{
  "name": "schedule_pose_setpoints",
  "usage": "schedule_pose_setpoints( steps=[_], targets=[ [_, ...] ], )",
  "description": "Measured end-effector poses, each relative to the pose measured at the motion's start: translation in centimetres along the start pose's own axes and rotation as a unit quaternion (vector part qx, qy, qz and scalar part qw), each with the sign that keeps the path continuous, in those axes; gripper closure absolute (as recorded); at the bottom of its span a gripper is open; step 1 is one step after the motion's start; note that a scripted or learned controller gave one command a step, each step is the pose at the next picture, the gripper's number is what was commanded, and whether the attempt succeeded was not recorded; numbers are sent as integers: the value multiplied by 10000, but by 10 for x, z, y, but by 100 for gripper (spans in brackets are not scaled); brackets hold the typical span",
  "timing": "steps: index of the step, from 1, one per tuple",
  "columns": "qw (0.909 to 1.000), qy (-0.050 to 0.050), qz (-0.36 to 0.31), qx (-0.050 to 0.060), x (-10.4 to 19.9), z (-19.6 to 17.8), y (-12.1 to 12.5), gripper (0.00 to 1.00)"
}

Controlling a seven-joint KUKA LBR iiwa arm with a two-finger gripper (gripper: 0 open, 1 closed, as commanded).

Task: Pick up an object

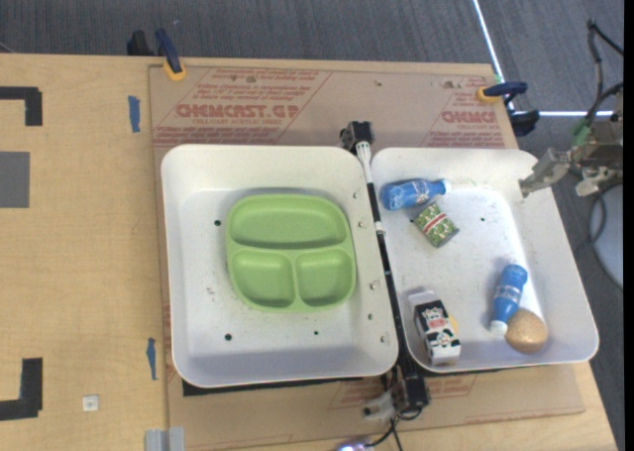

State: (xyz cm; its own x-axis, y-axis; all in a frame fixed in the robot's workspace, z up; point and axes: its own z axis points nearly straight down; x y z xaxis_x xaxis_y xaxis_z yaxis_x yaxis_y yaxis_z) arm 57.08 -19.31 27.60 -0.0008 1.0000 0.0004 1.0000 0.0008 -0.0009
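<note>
The gripper (543,173) sits at the far right corner of the right bin (555,241), over its rim, with grey metal parts and cables trailing off to the right. Whether its fingers are spread or closed cannot be told from this view, and nothing is seen between them.

Nearest to it inside the right bin, toward the far left corner, lies a blue bottle (413,192) on its side — long axis running roughly left to right, tilted slightly, with its narrower end pointing right toward the gripper. Just beside it, a little nearer the camera, is a small green packet (435,223), turned diagonally. Well apart from these, by the near right side, a second blue bottle with a white cap (507,296) lies with its long axis close to front-to-back, leaning a little; the white cap points toward the near edge. Touching or almost touching that cap end is a tan rounded object (526,332), like a potato, in the near right corner. At the near left corner of this bin stands a small white carton with black markings (436,328), its long axis running front to back.

That makes five loose things in the right bin — two blue bottles and one each of the others.

The left bin (188,241) holds one green divided tray (290,250) with three compartments, set near its middle. Both bins rest on a cardboard sheet (248,107) held by clamps (173,62) at its far corners.
</note>
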Motion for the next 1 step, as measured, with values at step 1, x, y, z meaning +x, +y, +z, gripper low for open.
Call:
schedule_pose_setpoints(
  steps=[1],
  targets=[
    [9985,35,540,-6,-8,181,-43,0]
  ],
)
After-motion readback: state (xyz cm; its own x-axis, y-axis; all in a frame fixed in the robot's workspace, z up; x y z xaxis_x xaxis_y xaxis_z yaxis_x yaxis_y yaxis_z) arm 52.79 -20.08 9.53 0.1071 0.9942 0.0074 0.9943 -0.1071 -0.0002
